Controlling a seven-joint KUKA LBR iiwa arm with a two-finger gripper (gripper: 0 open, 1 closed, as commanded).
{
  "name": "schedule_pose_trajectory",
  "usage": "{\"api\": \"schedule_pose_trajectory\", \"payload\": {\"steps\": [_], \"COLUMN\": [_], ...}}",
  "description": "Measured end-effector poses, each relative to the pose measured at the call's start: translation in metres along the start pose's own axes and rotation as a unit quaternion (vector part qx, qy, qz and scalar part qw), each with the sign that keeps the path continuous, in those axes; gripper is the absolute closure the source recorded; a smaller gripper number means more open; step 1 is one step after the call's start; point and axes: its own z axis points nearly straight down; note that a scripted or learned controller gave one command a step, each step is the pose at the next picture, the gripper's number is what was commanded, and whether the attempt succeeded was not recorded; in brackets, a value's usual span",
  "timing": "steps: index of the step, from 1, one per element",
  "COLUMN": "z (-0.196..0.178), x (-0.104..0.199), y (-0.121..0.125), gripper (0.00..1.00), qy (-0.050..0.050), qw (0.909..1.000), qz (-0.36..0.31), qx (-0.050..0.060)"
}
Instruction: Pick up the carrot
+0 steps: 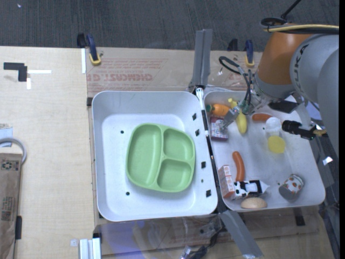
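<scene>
Down front, a beige egg-like thing point(253, 203) is sitting in the right bin point(315, 166); the carrot point(220, 110) is lying in its far-left corner; the tool point(235, 114) is hovering just beside it (can't tell its opening), probably lining up a grab.

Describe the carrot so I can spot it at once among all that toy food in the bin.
Look in the right white bin, at its far left corner near the divider between the two bins. The carrot lies there, just left of the gripper and the yellow banana. It is the short orange piece with a green end, unlike the red-orange sausage lying mid-bin.
</scene>
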Motion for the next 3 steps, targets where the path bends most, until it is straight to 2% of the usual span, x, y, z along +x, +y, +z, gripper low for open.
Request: {"api": "schedule_pose_trajectory", "payload": {"steps": [3], "z": [0.0], "x": [0.0], "y": [0.0], "gripper": [0.0], "qy": [0.0], "qw": [1.0], "qz": [0.0], "qx": [0.0]}}
